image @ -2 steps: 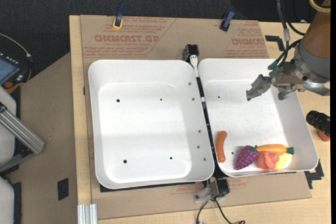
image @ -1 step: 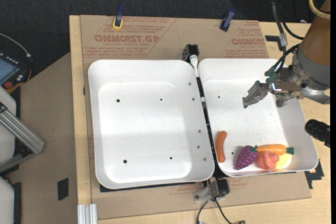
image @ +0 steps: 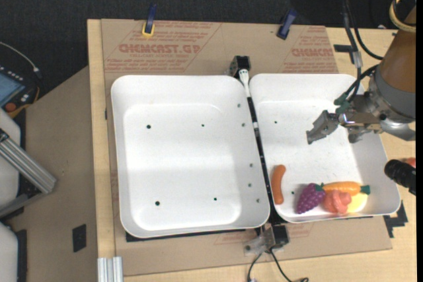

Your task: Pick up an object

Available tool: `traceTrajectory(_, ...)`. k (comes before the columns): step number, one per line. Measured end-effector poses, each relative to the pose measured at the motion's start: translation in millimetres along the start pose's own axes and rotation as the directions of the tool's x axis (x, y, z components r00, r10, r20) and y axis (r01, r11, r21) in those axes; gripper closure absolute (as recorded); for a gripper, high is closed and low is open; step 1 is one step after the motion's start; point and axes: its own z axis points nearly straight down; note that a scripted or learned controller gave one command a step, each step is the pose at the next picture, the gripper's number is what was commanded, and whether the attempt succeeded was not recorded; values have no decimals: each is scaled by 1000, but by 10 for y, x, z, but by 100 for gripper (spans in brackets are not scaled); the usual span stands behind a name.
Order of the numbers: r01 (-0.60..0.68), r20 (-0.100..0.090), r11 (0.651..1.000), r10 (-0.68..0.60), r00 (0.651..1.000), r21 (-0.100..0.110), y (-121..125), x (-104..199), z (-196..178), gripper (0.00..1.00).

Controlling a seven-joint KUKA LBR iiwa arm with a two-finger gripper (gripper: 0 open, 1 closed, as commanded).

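Toy food at near edge of right bin [image: 370, 96]: grapes [image: 309, 198], carrot [image: 346, 187], sausage [image: 278, 183] lying lengthwise. Gripper [image: 320, 131] above them, toward far side, holding nothing; jaw opening unclear.

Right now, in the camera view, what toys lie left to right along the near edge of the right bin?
Orange sausage → purple grape bunch → pink toy with an orange carrot lying just above it; the yellow piece beneath them overlaps too much to order.
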Motion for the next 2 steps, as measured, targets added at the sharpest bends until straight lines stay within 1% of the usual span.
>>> traceTrajectory(1,10,-1,1000,-10,1000,-13,14,656,-833,0)
traceTrajectory(2,8,0,1000,-8,1000,-9,657,1275,-825,0)
